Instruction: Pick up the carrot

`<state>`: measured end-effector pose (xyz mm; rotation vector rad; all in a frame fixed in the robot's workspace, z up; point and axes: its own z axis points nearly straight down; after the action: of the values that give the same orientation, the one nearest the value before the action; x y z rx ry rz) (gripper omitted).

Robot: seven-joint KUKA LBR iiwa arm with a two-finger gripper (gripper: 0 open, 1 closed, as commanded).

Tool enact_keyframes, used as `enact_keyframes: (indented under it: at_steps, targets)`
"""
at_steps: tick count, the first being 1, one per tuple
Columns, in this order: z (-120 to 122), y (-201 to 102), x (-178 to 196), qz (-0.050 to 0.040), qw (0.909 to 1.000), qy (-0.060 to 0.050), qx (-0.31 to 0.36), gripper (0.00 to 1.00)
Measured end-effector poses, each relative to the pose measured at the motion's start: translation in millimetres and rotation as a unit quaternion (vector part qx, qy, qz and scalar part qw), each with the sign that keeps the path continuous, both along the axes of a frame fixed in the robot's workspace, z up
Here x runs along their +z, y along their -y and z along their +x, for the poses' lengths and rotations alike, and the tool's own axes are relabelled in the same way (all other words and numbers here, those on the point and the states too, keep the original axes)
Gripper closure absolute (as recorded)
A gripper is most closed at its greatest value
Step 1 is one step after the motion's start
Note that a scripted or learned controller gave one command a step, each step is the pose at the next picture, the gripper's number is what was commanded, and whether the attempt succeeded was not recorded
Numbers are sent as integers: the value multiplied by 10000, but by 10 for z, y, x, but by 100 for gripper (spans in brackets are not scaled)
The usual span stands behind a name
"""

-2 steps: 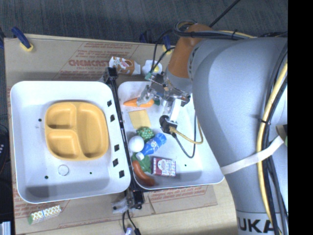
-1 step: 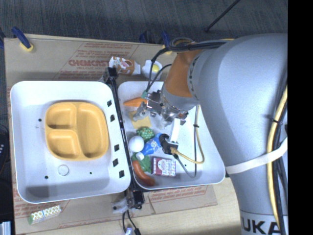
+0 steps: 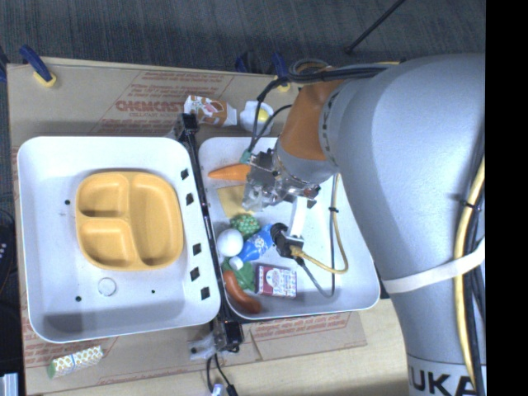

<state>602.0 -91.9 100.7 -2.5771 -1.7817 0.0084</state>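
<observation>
The carrot (image 3: 227,172) is a small orange piece lying near the back left corner of the right bin (image 3: 355,283). My gripper (image 3: 257,195) hangs over that bin just right of and in front of the carrot, its tip close above a yellow item. The grey arm with its orange band (image 3: 304,126) covers much of the bin's right side.
The left bin (image 3: 49,163) holds a yellow divided tray (image 3: 129,219). In the right bin lie a green item (image 3: 245,223), a white ball (image 3: 229,242), a blue-white bottle (image 3: 256,246), a red carton (image 3: 275,280) and a sausage (image 3: 239,291). A cable (image 3: 330,258) loops there.
</observation>
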Motion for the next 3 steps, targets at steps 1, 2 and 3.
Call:
enact_keyframes:
  at_steps: [1, 2, 3]
  targets:
    - [-1144, -354, 1757, -15, 9990, 31, 445, 100]
    - [-1256, -33, 1740, -4, 9871, 28, 1599, 100]
    - [-1256, -221, 1757, 0, 9851, 25, 1721, 100]
